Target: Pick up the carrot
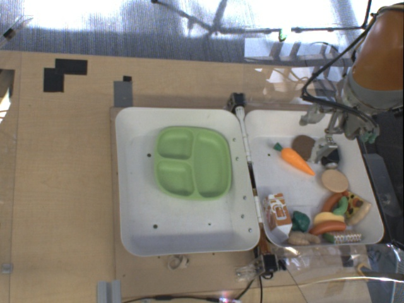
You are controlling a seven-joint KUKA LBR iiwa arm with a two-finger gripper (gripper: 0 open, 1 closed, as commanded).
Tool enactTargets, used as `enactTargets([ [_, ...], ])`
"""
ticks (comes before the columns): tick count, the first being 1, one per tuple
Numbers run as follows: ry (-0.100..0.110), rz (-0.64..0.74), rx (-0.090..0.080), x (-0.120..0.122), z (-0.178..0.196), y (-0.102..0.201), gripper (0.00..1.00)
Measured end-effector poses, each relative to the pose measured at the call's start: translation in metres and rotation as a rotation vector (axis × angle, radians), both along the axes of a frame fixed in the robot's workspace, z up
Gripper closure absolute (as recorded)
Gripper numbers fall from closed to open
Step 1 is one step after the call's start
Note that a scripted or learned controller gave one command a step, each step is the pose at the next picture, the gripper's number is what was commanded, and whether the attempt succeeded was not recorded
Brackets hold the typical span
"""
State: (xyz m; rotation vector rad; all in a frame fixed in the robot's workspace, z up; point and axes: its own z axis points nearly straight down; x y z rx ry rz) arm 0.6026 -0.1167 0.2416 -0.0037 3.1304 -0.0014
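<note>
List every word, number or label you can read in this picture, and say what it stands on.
No text can be read.
The carton in the right bin bears print, but it is too blurred to read.

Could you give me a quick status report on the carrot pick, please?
Gripper over right bin, beside carrot, not on it. Carrot lying on bin floor, unheld. Brown disc just behind it, close to gripper.

Harsh top glare, soft focus
</note>
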Motion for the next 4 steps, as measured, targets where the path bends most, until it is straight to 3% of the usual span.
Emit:
enactTargets([
  [1,0.015,-0.048,0.003,0.002,-0.146,-0.025,0.0],
  [2,-0.003,-0.171,0.002,-0.007,-0.152,-0.056,0.0],
  [3,0.006,-0.269,0.002,0.055,-0.154,-0.067,0.0],
  [4,-0.011,-0.263,0.0,0.06,-0.139,-0.066,1.0],
])
